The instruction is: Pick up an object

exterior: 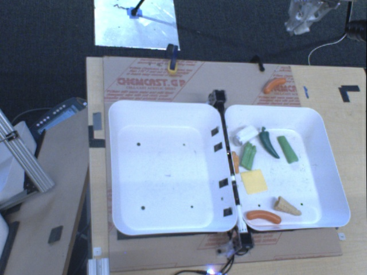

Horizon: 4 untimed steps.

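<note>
The claw (302, 17) hangs at the top right, beyond the table (143, 76); whether it is wide or narrow I cannot tell. Well below it, the right bin (331, 153) holds a dark green pepper (268, 142), yellow square (254, 182) and orange sausage (263, 216).

My bench (321, 76) carries 2 white bins (166, 110) side by side, plus 1 orange sausage (274, 85) behind them.
</note>
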Each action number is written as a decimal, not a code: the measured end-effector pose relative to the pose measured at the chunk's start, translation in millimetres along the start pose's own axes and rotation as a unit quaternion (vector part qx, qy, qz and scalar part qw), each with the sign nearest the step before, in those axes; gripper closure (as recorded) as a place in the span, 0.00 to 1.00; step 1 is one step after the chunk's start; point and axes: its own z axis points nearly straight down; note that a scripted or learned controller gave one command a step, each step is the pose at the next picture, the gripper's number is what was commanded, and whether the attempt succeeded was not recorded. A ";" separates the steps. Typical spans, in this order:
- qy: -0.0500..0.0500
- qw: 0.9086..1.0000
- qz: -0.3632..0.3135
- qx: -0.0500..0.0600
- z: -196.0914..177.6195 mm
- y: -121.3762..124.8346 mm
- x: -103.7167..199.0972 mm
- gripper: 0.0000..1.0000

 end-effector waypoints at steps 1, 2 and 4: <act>0.001 1.000 -0.001 0.000 -7.4 -16.1 2.8 1.00; 0.001 1.000 -0.001 0.000 -18.1 -40.8 2.6 1.00; 0.002 1.000 -0.004 -0.008 -19.6 -60.3 59.5 1.00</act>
